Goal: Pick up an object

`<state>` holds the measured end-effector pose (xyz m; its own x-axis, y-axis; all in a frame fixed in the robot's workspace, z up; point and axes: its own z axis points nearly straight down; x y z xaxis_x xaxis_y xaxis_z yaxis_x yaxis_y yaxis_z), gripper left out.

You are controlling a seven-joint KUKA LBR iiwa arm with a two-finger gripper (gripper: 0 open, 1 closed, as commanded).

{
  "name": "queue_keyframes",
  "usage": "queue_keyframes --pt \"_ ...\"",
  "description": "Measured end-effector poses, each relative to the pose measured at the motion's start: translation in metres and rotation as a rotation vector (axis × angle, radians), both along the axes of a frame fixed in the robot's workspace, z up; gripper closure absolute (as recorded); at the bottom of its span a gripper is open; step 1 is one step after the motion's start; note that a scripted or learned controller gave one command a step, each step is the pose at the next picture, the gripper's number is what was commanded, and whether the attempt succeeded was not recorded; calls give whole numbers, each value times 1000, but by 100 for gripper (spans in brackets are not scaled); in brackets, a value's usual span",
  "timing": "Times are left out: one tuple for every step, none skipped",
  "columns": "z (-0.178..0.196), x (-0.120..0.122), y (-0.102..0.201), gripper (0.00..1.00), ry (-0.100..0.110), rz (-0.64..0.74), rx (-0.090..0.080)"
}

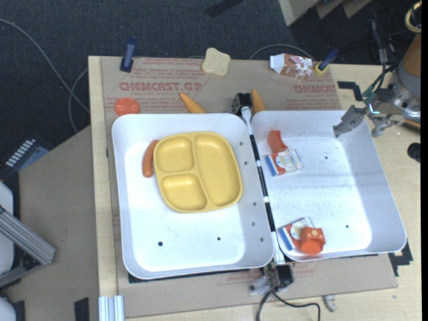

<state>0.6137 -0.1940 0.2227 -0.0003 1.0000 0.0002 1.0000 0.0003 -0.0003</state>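
Smooth white bins (374, 179), glossy yellow sectioned plate (198, 171) left, crinkled carton (285, 162) right, metal fingers (364, 120) spread wide, holding nothing.

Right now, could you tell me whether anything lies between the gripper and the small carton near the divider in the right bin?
Nothing visible does. The gripper sits at the right bin's upper right edge, and bare white floor runs from there to the small carton. A red piece lies just beyond the carton's upper left, off that path.
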Motion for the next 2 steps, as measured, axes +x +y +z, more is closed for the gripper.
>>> queue_keyframes --pt "-60 44 54 0 1 1 1" --pt "-138 40 101 0 0 0 0"
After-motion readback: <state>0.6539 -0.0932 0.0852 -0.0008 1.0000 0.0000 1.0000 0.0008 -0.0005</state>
